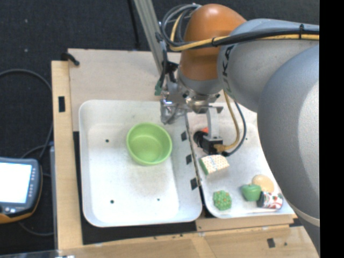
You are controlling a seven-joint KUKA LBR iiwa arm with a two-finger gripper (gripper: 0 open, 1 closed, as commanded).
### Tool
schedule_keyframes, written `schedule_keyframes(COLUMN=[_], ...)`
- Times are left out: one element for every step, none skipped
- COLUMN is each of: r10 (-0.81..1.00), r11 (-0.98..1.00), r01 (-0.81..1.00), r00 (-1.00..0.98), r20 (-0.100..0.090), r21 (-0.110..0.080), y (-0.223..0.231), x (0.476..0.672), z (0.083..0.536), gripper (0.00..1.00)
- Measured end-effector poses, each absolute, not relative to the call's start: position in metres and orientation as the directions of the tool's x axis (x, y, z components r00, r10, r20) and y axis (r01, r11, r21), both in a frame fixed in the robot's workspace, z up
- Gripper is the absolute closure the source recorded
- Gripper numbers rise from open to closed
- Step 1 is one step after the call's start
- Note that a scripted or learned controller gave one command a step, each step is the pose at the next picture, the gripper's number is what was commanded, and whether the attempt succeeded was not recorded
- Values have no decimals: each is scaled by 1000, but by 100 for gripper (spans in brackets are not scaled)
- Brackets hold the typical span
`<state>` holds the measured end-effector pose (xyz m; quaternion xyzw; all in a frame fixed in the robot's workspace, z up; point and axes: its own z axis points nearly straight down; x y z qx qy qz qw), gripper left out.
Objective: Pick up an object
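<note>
Green bowl [149, 143] in left bin [97, 198]: judged light, stiff, smooth plastic; best pinched across its rim. Gripper [171, 112] hovers just above-right; its state cannot be told.

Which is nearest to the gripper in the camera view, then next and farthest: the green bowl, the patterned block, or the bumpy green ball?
From the gripper:
1. Green bowl, left bin, just below-left.
2. Patterned block, right bin, upper part.
3. Bumpy green ball, right bin's lower edge.

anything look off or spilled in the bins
Nothing stands out. The green bowl sits upright in the left bin; the small items, including a green ball, lie loose in the right bin, nothing spilled.
</note>
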<state>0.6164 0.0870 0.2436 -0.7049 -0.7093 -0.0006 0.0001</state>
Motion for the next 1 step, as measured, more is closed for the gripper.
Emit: schedule_keyframes(r10=[1000], r11=[3], r01=[1000], r00=[-3], r20=[1], r21=[1], y=[85], x=[617], z=[244], gripper=[0])
